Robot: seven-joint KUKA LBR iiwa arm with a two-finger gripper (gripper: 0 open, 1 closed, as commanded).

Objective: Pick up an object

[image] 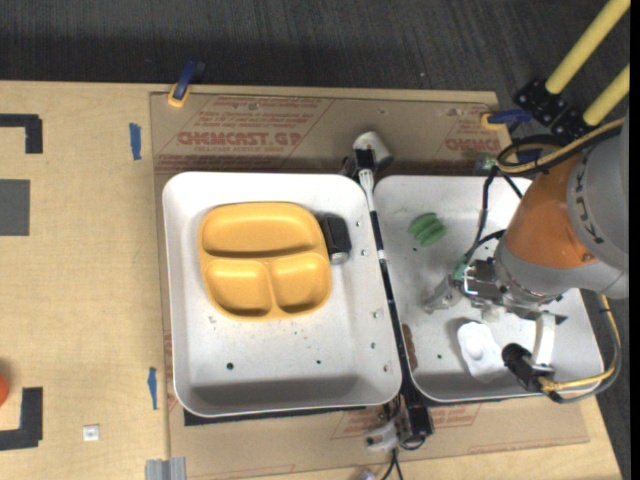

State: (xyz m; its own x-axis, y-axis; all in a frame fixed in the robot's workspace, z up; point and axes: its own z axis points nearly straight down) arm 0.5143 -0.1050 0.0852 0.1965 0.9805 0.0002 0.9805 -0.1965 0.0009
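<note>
My gripper (447, 293) is low in the right bin (440, 378), near its middle, on the grey arm with the orange band (545, 230). A small green ridged object (427, 229) lies toward the bin's back left, apart from the gripper. A white object (477, 347) lies at the bin's front, just below the wrist. In the left bin (190, 368) lies a yellow three-compartment tray (265, 258), with a small black object (335, 237) against its right edge. I see nothing held by the gripper.
A divider ridge with cabling (383, 278) runs between the two bins. Cables and a black fitting (520, 366) hang from the wrist over the right bin's front right. Yellow bars (590, 38) stand at the back right.
</note>
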